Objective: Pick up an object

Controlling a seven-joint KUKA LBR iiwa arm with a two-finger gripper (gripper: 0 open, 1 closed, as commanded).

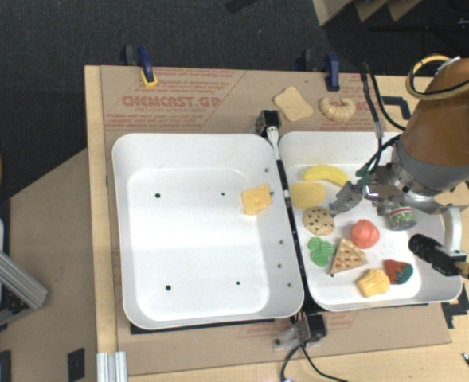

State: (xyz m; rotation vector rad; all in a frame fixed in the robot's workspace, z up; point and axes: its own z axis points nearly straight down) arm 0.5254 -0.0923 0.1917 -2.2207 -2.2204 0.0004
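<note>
Since the grey two-finger gripper (pixel 347 198) is hanging right over the crowded right-hand white plastic bin (pixel 341 146), w/ its tips close to the chocolate-chip cookie toy (pixel 319 220) and the pale yellow cheese block (pixel 307 194), imo the main risk is a bad pinch. Can't tell if the fingers are apart or together from this angle (they're dark and small against the tray), and nothing visibly sits between them, so I wouldn't call anything grabbed.

What could go wrong: stuff in that bin is packed tight, so coming down it could land on two pieces at once and shove them sideways instead of closing on one. The rounded ones, esp. the yellow plastic banana (pixel 325 173) and the red round tomato-ish toy (pixel 365 232), look likely to squirt out of a pinch. Pieces by the divider could get jammed vs the wall too.

Count, right bin: 1 banana, 1 cheese block, 1 cookie, 1 red round toy, 1 green leafy piece (pixel 322 251), 1 pizza slice toy (pixel 347 257), 1 yellow chunk near the front (pixel 373 282), 1 red-and-green piece beside it (pixel 399 272). Left white bin (pixel 138 157): 1 yellow cheese-like wedge (pixel 255 200). Outside the bins on the board: 1 tan bread slice (pixel 293 104), 1 beige ridged pastry (pixel 337 107). Blue clamps at the back edge (pixel 146 60): 2.
</note>
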